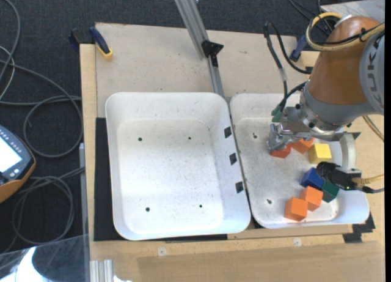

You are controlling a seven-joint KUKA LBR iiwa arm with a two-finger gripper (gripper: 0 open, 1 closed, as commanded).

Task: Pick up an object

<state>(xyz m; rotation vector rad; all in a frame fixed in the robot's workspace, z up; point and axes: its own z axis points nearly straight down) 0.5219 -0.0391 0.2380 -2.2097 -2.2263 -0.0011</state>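
My gripper (278, 140) hangs low over the upper middle of the right bin (259, 180). A small red-orange block (281, 152) lies right under its tip, touching or nearly touching it; I cannot tell whether it is gripped. Just to the right lie an orange block (302, 146) and a yellow block (321, 152). Nearer the front of the bin sit a blue block (312, 178), a dark green block (330, 190) and two orange blocks (313, 196) (297, 209).
The left bin (122, 170) stands beside the right one, their rims meeting at the centre. A slanted metal pole (195, 21) crosses the bench behind the bins. Cables trail behind the arm at the right. A blue-and-yellow clamp (101, 41) sits at the bench's back left corner.
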